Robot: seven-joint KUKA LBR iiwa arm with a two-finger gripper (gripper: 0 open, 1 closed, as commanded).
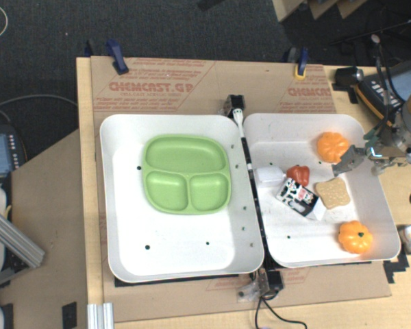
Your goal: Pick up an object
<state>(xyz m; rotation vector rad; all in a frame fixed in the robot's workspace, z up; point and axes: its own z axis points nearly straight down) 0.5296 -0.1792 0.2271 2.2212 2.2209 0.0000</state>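
Toast slice (333, 193) lies in the right bin (281, 125), the landmark for everything nearby. Just left of the toast sits a black-and-white packet (298, 196), with a red item (299, 173) above it. One orange pumpkin (331, 145) rests above the toast, another (355, 237) below it. The gripper (351, 160) hovers just above-right of the toast, nothing between its fingers; their spread is unclear. The left bin (123, 204) holds a green divided plate (187, 173).

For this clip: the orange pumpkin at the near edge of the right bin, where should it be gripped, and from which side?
Likely straight from above, fingers closing across the round body of the small orange pumpkin. It sits upright, stem up, apart from the bread slice and the other items. The right bin's front rim lies just beside it, so a side approach seems cramped. The gripper hangs farther back, by the other pumpkin.
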